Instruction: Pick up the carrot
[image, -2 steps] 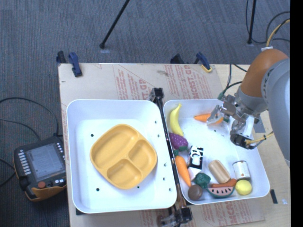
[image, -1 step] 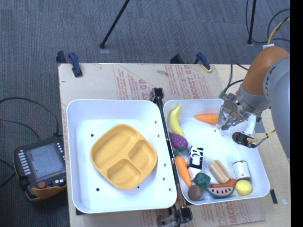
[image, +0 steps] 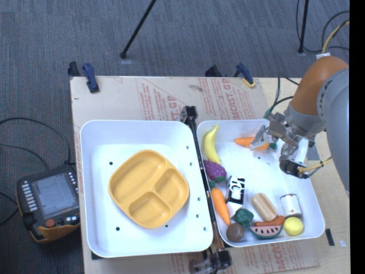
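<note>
1. Two shallow white bins side by side on the bench: left bin (image: pixel 91 153) and right bin (image: pixel 313 201).
2. In the left bin, a yellow divided plate (image: pixel 148 188), near the middle, tilted on the diagonal.
3. In the right bin, at 10 o'clock, a yellow banana (image: pixel 211 143) standing lengthwise along the left wall.
4. Just below the banana, at 9 o'clock, purple grapes (image: pixel 215 169).
5. At 7 o'clock, close to the left wall, a carrot (image: pixel 220 205), orange, pointing down toward a brown ball (image: pixel 234 232) at 6 o'clock.
6. Near the middle, a black-and-white block (image: pixel 236 189); below it a green piece (image: pixel 244 216).
7. Right of those, a tan bread roll (image: pixel 264 206), a watermelon slice (image: pixel 267 230) at 5 o'clock, a small can (image: pixel 290 204) and a lemon (image: pixel 293 226) at 4 o'clock.
8. At 12 o'clock, a second orange carrot-like piece (image: pixel 248 142), lying sideways by the far wall.
9. Reaching in from 3 o'clock, the grey arm (image: pixel 342 107) with orange band, wrist bent down over the bin's top right part.
10. Gripper (image: pixel 263 140) low at 1 o'clock, right at the thick end of that second orange piece; cannot tell how the jaws stand, or whether touching.
</note>
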Tool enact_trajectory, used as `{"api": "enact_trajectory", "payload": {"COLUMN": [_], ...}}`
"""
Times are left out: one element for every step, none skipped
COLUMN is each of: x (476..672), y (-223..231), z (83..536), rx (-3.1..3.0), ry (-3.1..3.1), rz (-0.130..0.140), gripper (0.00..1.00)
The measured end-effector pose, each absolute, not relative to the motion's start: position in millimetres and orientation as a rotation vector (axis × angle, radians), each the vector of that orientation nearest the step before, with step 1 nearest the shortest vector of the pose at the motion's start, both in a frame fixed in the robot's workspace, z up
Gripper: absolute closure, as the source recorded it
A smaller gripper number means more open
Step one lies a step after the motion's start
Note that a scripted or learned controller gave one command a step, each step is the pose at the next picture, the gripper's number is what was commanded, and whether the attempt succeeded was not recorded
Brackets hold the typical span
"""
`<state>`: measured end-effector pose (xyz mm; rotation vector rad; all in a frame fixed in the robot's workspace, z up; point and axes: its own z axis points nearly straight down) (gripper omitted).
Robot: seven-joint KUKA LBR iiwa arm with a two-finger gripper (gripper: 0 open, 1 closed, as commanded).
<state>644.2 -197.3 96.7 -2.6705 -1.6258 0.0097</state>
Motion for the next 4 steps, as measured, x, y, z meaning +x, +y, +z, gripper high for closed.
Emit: {"api": "enact_trajectory", "payload": {"x": [644.2,644.1,642.0,642.0], "y": [-197.7,-197.4,-196.0,-196.5], "z": [106.7,106.3,85.8,95.5], "rx": [-2.666,-2.665,-2.723,-2.72], "ry": [-1.628,-1.63,-1.534,-1.539], "rz": [0.014,0.015,0.01,0.014], "gripper": [1.0,0.0,0.0,1.0]}}
